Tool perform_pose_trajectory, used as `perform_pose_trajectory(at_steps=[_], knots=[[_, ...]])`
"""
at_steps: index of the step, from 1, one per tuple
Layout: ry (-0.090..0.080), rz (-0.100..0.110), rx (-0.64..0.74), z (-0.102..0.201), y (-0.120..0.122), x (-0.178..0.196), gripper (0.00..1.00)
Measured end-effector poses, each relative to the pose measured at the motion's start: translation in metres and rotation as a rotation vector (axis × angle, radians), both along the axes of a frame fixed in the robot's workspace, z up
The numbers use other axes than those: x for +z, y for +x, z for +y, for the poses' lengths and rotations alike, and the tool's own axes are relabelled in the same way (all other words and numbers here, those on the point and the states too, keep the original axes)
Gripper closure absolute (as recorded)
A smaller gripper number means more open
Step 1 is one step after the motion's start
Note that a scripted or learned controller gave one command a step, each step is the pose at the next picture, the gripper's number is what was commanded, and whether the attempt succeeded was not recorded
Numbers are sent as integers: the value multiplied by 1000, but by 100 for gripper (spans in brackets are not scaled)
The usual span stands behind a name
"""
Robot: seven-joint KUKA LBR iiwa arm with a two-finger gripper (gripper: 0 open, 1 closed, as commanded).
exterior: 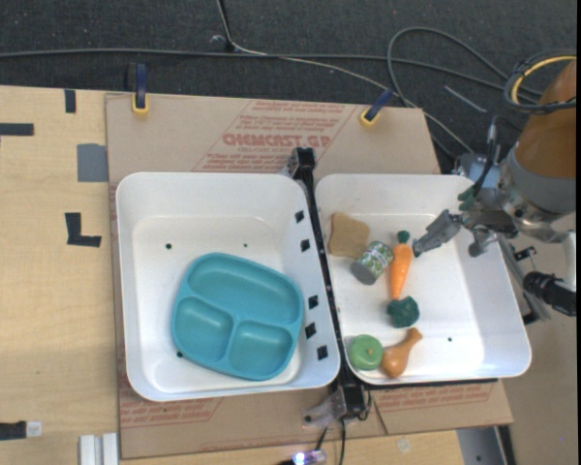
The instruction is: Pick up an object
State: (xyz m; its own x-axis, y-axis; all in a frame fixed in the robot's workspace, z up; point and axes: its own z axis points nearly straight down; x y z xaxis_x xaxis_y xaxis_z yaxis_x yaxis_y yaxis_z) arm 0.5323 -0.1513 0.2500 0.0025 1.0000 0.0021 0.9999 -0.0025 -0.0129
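The right bin [484, 289] holds all the small things, bunched toward its left half: a tan block [348, 233] at the far side, a grey-green can [372, 261] lying just beside it, an orange carrot [400, 270] lying lengthwise right of the can, a dark green piece [403, 311] nearer, then a green round toy [365, 353] and a tan drumstick-shaped toy [400, 354] close together at the near edge. Packed this way they give the arm several candidates, though the can, block and carrot sit tight together, which could crowd a grasp. The gripper [428, 239] hangs over the right bin just right of the carrot's far end, holding nothing; whether it is open or closed cannot be told at this angle. Its position suggests the carrot or can as the likely target. The left bin [145, 221] carries a blue divided plate [237, 316], lying flat. Both bins rest on a cardboard sheet [261, 134] clamped at its far edge to a pale wooden table [39, 289]; beyond it lies dark carpet [97, 17] crossed by black cables [271, 54].
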Motion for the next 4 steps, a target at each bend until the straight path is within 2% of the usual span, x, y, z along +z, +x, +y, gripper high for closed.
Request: perform_pose_trajectory(at_steps=[1, 2, 3, 4], knots=[[-2, -12, 4, 0, 2, 6, 0], [-2, -7, 3, 0, 8, -40, 0], [-1, -6, 2, -3, 0, -101, 0], [-3, -9, 4, 1, 3, -163, 0]])
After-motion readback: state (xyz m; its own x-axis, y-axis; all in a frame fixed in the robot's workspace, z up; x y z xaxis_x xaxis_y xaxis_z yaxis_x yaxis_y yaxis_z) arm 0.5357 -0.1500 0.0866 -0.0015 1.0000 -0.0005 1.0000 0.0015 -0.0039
